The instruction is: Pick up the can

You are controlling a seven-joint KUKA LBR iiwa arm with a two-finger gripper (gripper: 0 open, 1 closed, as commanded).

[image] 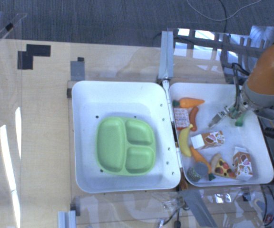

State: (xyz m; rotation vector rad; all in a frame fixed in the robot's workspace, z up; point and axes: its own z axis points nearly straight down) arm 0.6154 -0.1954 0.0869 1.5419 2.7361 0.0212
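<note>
Can [181, 117] lies well left of the fingers [218, 119], pressed against the bin [265, 148] wall between a carrot [190, 101] and a banana [184, 139]. The fingers look apart, holding nothing. Crowding is the likely risk: a finger could strike the wall or catch the banana.

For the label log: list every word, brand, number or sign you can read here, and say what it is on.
No text reads at this resolution.
Red-and-white packet: print blurred.
White-and-orange carton: markings too small.
Carton with red pattern: markings too small.
Can: no legible label.
Green divided plate: unmarked.
</note>
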